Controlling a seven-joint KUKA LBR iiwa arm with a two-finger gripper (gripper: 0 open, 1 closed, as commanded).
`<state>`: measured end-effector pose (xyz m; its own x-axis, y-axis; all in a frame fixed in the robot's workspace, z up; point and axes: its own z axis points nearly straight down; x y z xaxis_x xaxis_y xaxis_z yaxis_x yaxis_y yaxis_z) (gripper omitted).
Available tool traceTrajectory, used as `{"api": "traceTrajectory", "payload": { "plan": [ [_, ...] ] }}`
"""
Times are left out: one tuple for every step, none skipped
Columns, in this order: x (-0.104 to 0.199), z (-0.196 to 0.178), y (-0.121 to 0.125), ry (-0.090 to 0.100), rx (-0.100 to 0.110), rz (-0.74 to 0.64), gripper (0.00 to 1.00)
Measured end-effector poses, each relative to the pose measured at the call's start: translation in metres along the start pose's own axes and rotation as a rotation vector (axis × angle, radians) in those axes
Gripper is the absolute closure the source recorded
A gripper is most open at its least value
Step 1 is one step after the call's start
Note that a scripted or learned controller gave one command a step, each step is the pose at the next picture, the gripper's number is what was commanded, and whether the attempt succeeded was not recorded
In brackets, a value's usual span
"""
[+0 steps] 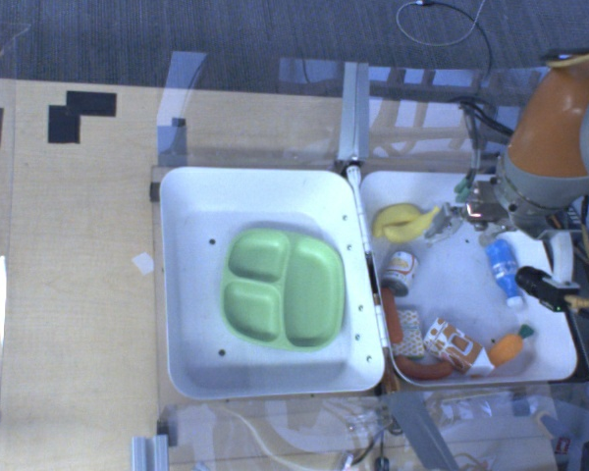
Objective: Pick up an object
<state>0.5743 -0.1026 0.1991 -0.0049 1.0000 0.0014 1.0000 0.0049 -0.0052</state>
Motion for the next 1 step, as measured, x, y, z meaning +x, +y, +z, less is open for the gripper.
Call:
{"api": "traceTrajectory", "payload": {
  "plan": [
    [-0.0303, 0.0868, 0.0748, -0.008, -0.029, -0.275, 0.00]
  ]
}}
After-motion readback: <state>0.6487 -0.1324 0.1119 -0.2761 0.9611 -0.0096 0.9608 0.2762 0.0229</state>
